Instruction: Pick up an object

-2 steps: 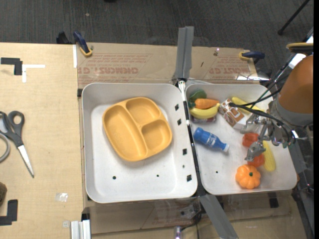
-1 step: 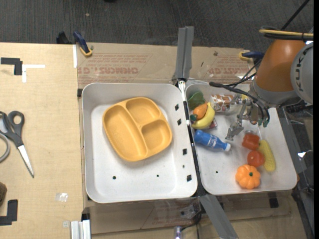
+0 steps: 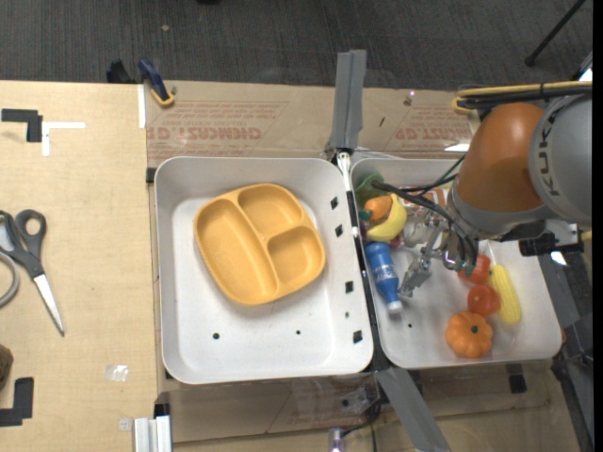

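Observation:
The right bin holds several toy items. A blue bottle lies along its left wall. A yellow banana and an orange fruit sit above it, with something green at the far corner. A small orange pumpkin, a red tomato and a yellow corn cob lie at the right front. My gripper is low inside this bin, just right of the blue bottle and left of the tomato. Nothing shows as held.
The left bin contains a yellow divided plate. The grey arm with its orange band covers the right bin's far right part. Scissors lie on the bench at far left. A grey divider post stands between the bins.

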